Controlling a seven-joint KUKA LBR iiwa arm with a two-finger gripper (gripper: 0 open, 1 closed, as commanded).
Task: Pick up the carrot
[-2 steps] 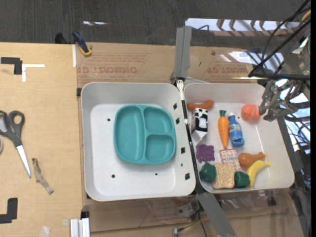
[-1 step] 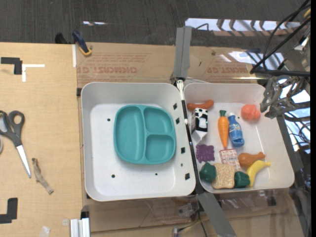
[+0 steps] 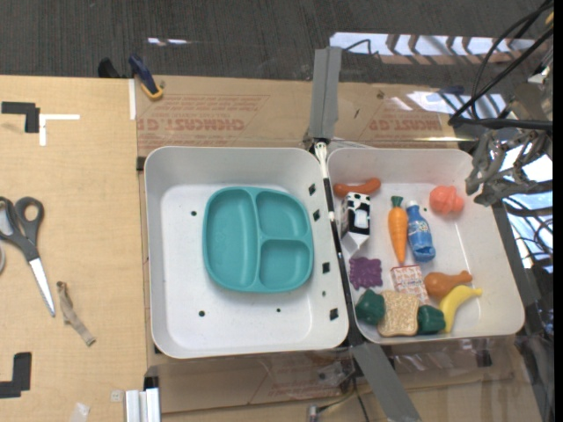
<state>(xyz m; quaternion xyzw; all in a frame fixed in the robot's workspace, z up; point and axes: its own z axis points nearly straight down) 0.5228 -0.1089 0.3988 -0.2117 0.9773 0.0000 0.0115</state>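
The carrot (image 3: 398, 231) is orange with a green top and lies lengthwise in the middle of the right bin (image 3: 498, 236), its tip pointing to the near side. A blue bottle (image 3: 420, 233) lies right against its right side. My gripper (image 3: 489, 170) hangs over the bin's far right rim, well to the right of the carrot and beyond it, with nothing visibly held. A pink-orange ball (image 3: 446, 200) sits between the gripper and the carrot.
Around the carrot in the right bin lie a sausage (image 3: 356, 186), a black-and-white toy (image 3: 356, 214), purple grapes (image 3: 365, 272), a red-white packet (image 3: 407, 280), a drumstick (image 3: 447, 281), a banana (image 3: 459, 303), bread (image 3: 399, 313) and green vegetables (image 3: 369, 306). The left bin (image 3: 167, 236) holds a teal divided plate (image 3: 259, 238). Scissors (image 3: 28, 240) lie on the bench at left.
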